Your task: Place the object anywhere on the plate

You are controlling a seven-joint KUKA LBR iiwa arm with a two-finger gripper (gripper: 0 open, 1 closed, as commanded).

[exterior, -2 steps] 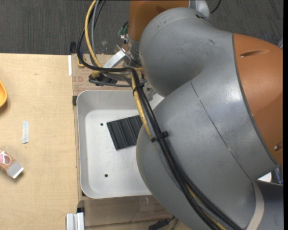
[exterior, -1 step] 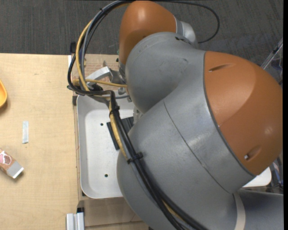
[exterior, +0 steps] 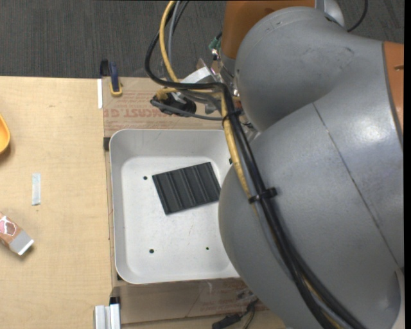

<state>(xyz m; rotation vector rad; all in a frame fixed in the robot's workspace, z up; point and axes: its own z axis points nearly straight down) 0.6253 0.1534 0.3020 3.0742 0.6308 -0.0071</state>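
A dark grey ribbed rectangular object (exterior: 187, 187) lies flat, slightly rotated, on the floor of a shallow white bin (exterior: 128, 257). The large grey arm (exterior: 321, 173) covers the right half of the view and hangs over the bin's right side, with its orange band (exterior: 257, 19) at the top. Black and yellow cables (exterior: 168, 45) loop off it above the bin's far edge.
Left of the bin is a bare wooden bench top (exterior: 58, 128). An orange item (exterior: 3, 135) sits at the left edge, a small pale strip (exterior: 36, 189) lies on the wood, and a brown-and-white piece (exterior: 14, 236) rests lower left. A blue clamp (exterior: 113, 77) stands by the bin's far corner.
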